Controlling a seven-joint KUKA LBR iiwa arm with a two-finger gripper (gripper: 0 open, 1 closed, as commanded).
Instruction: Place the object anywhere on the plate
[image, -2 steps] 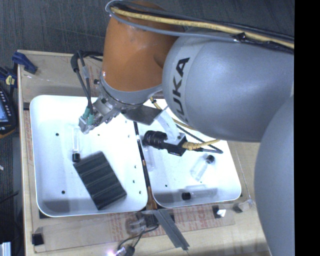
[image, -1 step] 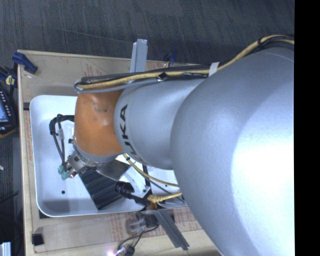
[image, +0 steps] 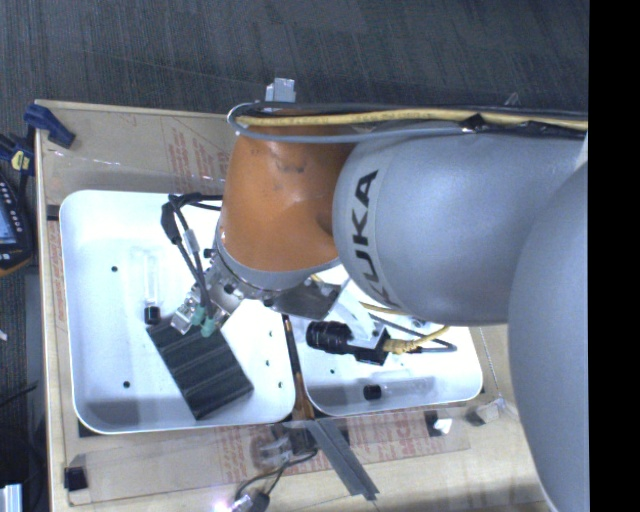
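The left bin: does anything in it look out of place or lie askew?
The black ribbed slab lies diagonally across the left bin, not square to its walls. The gripper is at its upper end. Nothing looks spilled or broken.

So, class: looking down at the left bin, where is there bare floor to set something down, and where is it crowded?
Bare floor lies along the left bin's left wall and its upper-left corner, left of the black ridged object. It is crowded by the right wall, where the gripper hangs over that object's upper end.
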